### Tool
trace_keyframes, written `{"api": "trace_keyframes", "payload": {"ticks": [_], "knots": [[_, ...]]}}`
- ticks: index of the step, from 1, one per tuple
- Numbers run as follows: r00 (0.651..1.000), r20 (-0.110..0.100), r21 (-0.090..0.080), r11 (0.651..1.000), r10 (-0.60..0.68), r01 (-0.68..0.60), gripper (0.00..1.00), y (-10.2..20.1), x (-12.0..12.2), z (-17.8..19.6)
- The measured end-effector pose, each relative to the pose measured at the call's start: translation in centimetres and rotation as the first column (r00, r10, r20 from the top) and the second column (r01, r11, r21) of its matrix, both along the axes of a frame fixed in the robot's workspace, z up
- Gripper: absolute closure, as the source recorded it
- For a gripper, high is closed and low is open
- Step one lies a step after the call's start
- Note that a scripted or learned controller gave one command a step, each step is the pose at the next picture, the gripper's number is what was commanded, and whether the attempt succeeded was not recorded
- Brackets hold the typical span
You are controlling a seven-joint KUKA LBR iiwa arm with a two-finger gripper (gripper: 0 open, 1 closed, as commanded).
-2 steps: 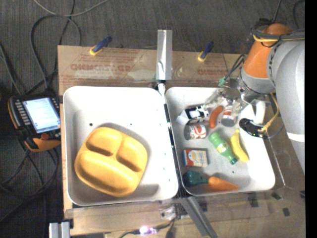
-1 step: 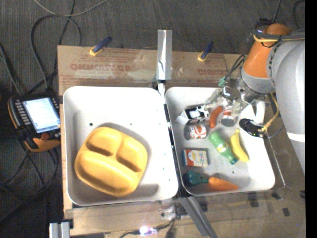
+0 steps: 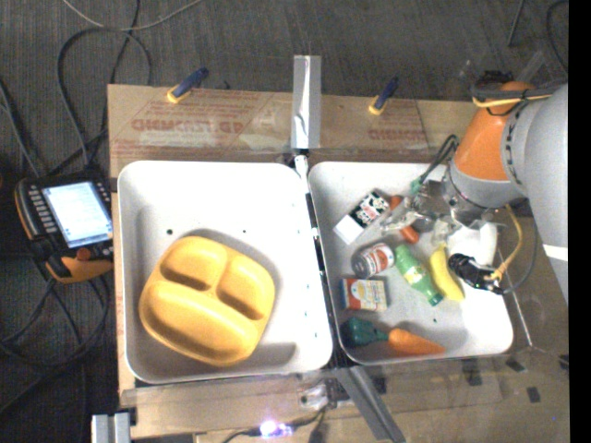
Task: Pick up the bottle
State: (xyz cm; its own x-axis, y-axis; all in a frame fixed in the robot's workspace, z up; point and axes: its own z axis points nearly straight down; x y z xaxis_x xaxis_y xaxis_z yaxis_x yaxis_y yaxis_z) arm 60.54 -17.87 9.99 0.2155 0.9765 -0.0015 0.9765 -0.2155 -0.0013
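Observation:
The green bottle [image 3: 417,273] lies on its side in the right bin [image 3: 499,335], between a red can [image 3: 372,261] and a yellow banana [image 3: 446,276]. My gripper [image 3: 423,212] hangs over the upper middle of that bin, just above and behind the bottle, close to a small orange piece [image 3: 407,233]. Nothing shows held in it. The grey arm with its orange band [image 3: 485,150] reaches in from the right.
The right bin also holds a black-and-white box [image 3: 371,209], a small carton [image 3: 367,293] and a carrot [image 3: 414,342] with a green top. A yellow divided tray [image 3: 209,298] lies upside down in the left bin [image 3: 138,201]. A handheld screen [image 3: 69,212] sits far left.

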Motion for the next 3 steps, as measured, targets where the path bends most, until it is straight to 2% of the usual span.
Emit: {"api": "trace_keyframes", "payload": {"ticks": [1,2,3], "knots": [[0.998,0.012,-0.005,0.998,0.067,-0.067,0.0,1.9,-5.0,-1.0],[0.998,0.013,-0.003,0.998,0.068,-0.067,1.0,2.0,-5.0,-0.1],[0.93,0.018,-0.011,0.93,0.367,-0.367,1.0,1.1,-7.4,-0.7]]}}
